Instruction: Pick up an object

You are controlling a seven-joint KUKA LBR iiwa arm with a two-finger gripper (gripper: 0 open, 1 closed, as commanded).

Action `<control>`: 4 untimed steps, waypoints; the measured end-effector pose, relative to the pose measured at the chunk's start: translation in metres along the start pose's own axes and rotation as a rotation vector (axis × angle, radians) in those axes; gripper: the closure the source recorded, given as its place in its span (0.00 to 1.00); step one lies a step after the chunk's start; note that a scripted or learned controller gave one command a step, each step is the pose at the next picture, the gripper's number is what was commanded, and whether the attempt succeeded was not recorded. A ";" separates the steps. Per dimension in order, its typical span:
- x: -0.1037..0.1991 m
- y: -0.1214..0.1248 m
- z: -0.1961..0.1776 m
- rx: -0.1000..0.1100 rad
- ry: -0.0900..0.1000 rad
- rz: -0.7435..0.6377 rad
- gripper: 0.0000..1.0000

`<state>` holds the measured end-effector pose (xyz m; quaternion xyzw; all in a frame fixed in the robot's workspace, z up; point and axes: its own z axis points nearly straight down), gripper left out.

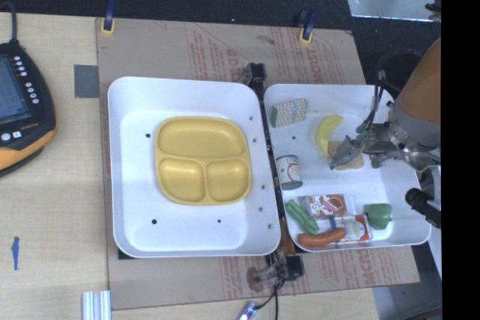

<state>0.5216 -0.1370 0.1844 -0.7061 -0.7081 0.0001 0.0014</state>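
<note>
Jaws point(346, 154), their state impossible to tell, hover over a tan object point(350, 161) just beside the banana point(327, 133); descent and grasp seemingly remain.

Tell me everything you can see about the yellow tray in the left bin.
The yellow tray is a rounded, plastic-looking plate with three compartments: one wide on the far side, two smaller on the near side. It lies flat and upright near the middle of the left bin, resting on its white floor. Nothing lies in it, and nothing else touches it.
</note>
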 end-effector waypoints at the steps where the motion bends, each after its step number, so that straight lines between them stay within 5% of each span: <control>1: -0.014 0.043 0.091 -0.002 -0.004 -0.005 0.00; 2: -0.002 0.117 0.091 -0.002 -0.001 -0.001 0.00; 3: 0.029 0.135 0.092 0.003 -0.004 0.000 0.00; 4: 0.029 0.134 0.081 0.010 -0.002 -0.004 1.00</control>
